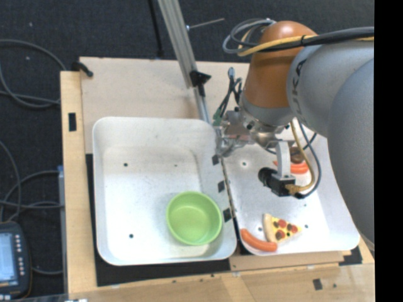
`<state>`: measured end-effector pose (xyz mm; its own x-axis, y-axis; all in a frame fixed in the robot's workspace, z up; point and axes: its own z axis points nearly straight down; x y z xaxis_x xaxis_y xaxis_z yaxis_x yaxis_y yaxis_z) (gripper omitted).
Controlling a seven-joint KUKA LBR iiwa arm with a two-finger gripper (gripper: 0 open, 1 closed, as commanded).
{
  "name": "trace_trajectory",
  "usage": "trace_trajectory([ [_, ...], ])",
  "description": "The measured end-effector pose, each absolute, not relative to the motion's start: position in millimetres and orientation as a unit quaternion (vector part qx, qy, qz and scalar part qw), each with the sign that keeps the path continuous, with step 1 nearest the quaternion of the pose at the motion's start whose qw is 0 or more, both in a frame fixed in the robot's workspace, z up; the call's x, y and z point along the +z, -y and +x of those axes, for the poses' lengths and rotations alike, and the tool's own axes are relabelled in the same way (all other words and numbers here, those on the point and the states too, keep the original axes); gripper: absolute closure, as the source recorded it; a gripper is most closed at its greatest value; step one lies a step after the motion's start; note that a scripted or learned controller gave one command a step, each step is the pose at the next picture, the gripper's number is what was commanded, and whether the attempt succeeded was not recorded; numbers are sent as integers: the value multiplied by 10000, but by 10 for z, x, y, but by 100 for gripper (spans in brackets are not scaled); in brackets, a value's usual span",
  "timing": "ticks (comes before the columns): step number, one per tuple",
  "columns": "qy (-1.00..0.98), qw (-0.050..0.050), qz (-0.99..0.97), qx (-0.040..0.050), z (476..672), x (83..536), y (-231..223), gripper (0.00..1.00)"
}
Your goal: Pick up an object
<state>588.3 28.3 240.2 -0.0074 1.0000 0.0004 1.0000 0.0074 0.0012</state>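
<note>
pizza slice (280, 228) and hot dog (258, 241) in right bin, near-side of end effector (225, 145), finger state unclear

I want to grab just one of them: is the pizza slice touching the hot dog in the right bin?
Touching. In the camera view the pizza slice lies with its lower tip against the hot dog, no bin floor between them there, near the right bin's front edge.
</note>
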Motion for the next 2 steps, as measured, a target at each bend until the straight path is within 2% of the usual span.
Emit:
trace_trajectory([
  [1, -7097, 1, 7045, 10, 5959, 2440, -732, 100],
  [2, -7085, 9, 7057, -8, 5957, 2440, -693, 0],
])
